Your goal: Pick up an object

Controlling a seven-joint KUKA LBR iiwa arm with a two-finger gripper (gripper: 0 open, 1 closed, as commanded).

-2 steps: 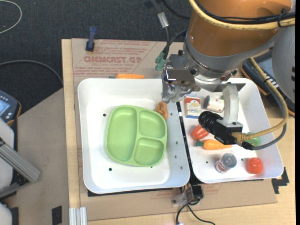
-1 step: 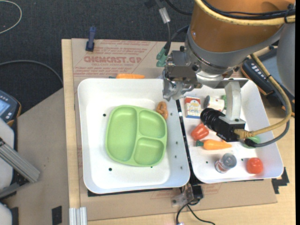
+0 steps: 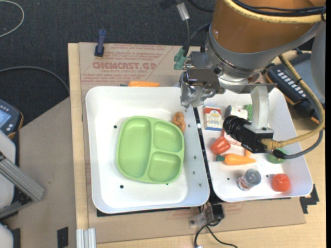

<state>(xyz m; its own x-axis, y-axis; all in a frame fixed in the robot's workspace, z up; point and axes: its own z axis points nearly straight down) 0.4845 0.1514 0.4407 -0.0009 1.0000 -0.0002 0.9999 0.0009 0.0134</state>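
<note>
— Where was the claw (image 3: 192, 101)?

— Over the far end of the wall shared by the two bins, hanging from the arm (image 3: 269, 25) that came in from the right; whether it was released or clenched I could not tell, since the wrist hid it from above.

— And the thing to be picked?

— The closest candidate was a small brown ring-shaped piece (image 3: 179, 120); it lay in the left bin (image 3: 98, 138), against that bin's right wall, just on the near side of the claw and beside the far right corner of the green divided plate (image 3: 150, 149); the plate lay flat in the middle of the bin.

— What lay in the right bin (image 3: 227, 187)?

— A small red and white carton (image 3: 212, 118) stood near its far left corner, close to the claw; nearer were a red pepper (image 3: 220, 145) and a carrot (image 3: 239, 159), just beside each other; nearer still, a grey-topped can (image 3: 251, 179) and, to its right, a red tomato (image 3: 280, 182), the two apart.

— Anything outside the bins?

— An orange piece (image 3: 144, 84) lay along the far rim of the left bin, on the cardboard sheet (image 3: 129, 61); a blue clip (image 3: 100, 43) sat at that sheet's far left corner.
</note>
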